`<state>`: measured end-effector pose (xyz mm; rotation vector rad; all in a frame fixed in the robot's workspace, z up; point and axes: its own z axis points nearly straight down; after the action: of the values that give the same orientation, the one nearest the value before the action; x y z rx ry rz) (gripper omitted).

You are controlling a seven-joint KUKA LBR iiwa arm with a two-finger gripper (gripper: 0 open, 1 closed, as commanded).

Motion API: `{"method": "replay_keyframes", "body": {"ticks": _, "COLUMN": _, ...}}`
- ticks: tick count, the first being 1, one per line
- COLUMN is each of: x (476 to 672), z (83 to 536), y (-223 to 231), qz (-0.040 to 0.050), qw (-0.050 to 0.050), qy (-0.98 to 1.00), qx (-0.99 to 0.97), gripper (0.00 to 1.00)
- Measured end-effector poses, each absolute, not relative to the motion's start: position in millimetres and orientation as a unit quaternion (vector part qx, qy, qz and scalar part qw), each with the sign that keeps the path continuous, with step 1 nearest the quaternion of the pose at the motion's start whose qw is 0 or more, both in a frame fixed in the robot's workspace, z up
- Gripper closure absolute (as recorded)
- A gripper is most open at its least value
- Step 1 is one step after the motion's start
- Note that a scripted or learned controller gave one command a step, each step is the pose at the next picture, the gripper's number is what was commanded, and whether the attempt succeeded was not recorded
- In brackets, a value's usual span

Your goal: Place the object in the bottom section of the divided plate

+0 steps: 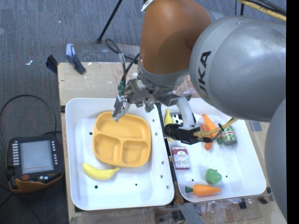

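In the left half of the frame: a white left bin [74, 181] is seen on the table [88, 80], with a white right bin [252, 171] just beside it.
Divided plate: a yellow divided plate [122, 139] is laid flat in the left bin, with one long section along its upper edge and two smaller sections toward the lower edge of the frame.
Banana: a yellow banana [100, 171] is found on the bin floor just below the plate's lower left corner, outside every section.
Claw: the claw [117, 112] is seen over the plate's upper left rim, pointing down; whether it is clenched or released cannot be told, and nothing is seen gripped in it.
Arm: the grey arm [243, 59] with its orange band is seen across the upper right of the frame.
Right bin contents: a red box [181, 157], a green pepper [213, 176], a carrot [204, 189] at the lower middle, another carrot [209, 125] and a small can [229, 135] higher up are laid apart from each other.
Lower left of the frame: a pendant [33, 164] with a grey screen is seen on the carpet.
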<state>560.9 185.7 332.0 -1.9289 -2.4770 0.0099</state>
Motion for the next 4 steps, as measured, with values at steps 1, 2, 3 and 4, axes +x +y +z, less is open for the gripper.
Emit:
{"method": "replay_keyframes", "body": {"ticks": 1, "x": 529.5, "z": 267, "y": 201, "qz": 0.0044, "qw": 0.002, "qy": -0.798, "qx": -0.602, "gripper": 0.0}}
{"method": "replay_keyframes", "body": {"ticks": 2, "x": 528.0, "z": 214, "y": 204, "qz": 0.0052, "qw": 0.003, "qy": -0.769, "qx": -0.639, "gripper": 0.0}}
{"method": "replay_keyframes", "body": {"ticks": 3, "x": 529.2, "z": 220, "y": 201, "qz": 0.0087, "qw": 0.005, "qy": -0.767, "qx": -0.641, "gripper": 1.0}}
{"method": "replay_keyframes", "body": {"ticks": 4, "x": 529.2, "z": 220, "y": 201, "qz": 0.0088, "qw": 0.005, "qy": -0.767, "qx": -0.641, "gripper": 0.0}}
